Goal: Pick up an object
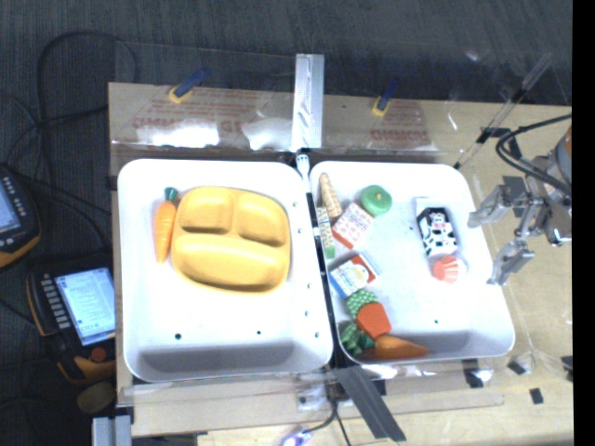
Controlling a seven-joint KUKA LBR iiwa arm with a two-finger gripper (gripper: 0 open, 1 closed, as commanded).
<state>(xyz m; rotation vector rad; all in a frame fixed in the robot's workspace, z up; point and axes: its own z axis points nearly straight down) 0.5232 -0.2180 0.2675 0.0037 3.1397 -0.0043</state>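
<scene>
At the right edge of the frame, past the outer wall of the right bin (483, 249), the gripper (521, 226) is seen over the bench (539, 137), its thin grey metal fingers spread apart with nothing between them. Two shallow white bins with rounded corners and a smooth, glossy plastic look are set side by side at the middle of the frame. Near the centre of the left bin (139, 323) a yellow tray (231, 238) is lain, moulded into three soft-edged compartments; just beside its left edge an orange toy carrot (164, 229) with a small green top is placed lengthwise. The right bin is strewn with small toy foods. Along its left wall a pale, ribbed corn cob (328, 194) is found, and beside it a small square carton (351, 226) with red and white print. A round green apple-like piece (376, 199) is set towards the upper middle. Further right a black-and-white patterned carton (436, 232) is laid, with a reddish rounded piece (446, 268) touching its lower end. Lower down, a second printed carton (353, 273), a knobbly green vegetable (361, 301), an orange-red blocky piece (374, 321) and a second, tapered carrot (400, 347) are clustered at the lower left corner. The bench top is of pale, matt wood.
</scene>
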